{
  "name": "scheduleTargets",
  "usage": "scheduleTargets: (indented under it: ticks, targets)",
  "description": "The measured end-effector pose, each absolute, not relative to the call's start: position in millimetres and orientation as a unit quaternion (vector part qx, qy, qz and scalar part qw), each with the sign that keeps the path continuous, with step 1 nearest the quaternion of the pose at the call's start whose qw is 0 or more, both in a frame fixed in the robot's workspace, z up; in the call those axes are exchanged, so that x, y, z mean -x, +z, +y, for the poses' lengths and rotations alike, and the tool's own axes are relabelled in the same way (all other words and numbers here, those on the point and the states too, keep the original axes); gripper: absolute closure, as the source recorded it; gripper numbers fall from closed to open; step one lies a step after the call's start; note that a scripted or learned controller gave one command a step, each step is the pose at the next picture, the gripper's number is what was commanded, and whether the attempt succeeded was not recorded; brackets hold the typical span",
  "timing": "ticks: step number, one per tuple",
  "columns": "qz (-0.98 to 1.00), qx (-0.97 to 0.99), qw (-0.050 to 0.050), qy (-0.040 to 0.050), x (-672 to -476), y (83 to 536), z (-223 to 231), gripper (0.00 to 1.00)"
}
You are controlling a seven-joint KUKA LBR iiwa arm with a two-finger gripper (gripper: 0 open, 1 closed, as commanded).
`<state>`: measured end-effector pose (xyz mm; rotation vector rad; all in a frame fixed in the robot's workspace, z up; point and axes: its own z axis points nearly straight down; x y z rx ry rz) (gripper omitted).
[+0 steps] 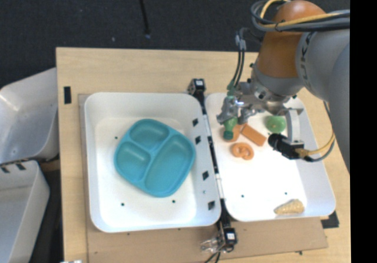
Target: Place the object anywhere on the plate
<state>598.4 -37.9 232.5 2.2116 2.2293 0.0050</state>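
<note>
1. The left bin [94, 197] held one item: a blue plate [154, 157] with three compartments, lying flat near the bin's middle. Nothing lay on the plate.
2. The right bin [265, 191] held all the loose items, most of them crowded at its far end.
3. My pincer [234, 116] hung over that far end, low above the cluster. I could not tell its state from above.
4. A small green piece [232, 120] showed right at my pincer's tip, with an orange piece [228, 133] touching it just below. Whether I gripped either one, I could not tell.
5. An orange block [254, 135] lay tilted just beside those two, toward the bin's middle.
6. An orange pretzel-shaped piece [241, 151] lay flat just in front of the block, clear of my pincer.
7. A green round item [275, 122] sat beyond the block, partly under my wrist.
8. A tan, wedge-like item [289, 207] lay alone at the near right corner, well apart from the rest.
9. A black cable end [281, 144] from my arm hung over the bin near the green round item.
</note>
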Motion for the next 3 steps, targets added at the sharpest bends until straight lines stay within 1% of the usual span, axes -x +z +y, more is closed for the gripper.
scheduleTargets:
  ticks: [2, 3]
  targets:
    - [0.71, -0.705, 0.0, 0.0011, -617.2, 237.8, 62.8, 1.0]
    - [0.708, -0.706, 0.0, -0.0001, -616.6, 237.6, 59.4, 0.0]
